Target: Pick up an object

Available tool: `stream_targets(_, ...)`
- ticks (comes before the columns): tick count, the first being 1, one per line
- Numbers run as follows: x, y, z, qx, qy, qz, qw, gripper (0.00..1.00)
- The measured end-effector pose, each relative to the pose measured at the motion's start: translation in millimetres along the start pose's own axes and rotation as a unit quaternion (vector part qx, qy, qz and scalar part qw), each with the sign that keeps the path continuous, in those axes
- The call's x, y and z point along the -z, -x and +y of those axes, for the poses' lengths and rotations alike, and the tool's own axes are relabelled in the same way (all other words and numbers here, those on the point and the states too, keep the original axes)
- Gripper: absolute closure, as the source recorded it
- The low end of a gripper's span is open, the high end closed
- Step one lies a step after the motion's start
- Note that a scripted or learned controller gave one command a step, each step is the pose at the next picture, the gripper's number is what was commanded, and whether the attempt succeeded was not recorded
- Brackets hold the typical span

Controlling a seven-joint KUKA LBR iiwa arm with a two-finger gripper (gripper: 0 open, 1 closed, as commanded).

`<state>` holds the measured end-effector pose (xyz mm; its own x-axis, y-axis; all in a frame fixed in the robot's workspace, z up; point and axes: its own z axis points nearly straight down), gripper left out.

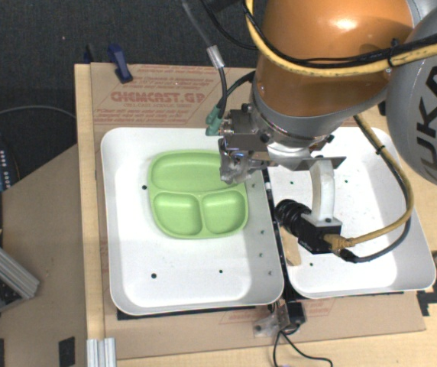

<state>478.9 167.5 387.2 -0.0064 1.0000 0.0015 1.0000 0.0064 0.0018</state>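
From my seat I see the green divided plate point(195, 193) lying flat in the left bin point(127, 266), toward the end of that bin nearer the cardboard sheet point(157, 90). The gripper point(234, 167) is down at the plate's right edge, about where the large compartment meets the small ones, with the arm's orange wrist bulking over it. I cannot tell whether it is parted or closed, nor whether it has the rim. The plate lies to the gripper's left, its long axis running roughly across the bin. My judgement: the pick turns on catching that right rim.
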Motion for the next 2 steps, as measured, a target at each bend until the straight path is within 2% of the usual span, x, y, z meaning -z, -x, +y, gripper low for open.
stream_targets(1,-104.0,68.6,-1.6,-0.007,-0.007,-0.003,0.9999,1.00)
stream_targets(2,55.9,56.1,1.5,-0.002,0.009,0.002,1.0000,1.00)
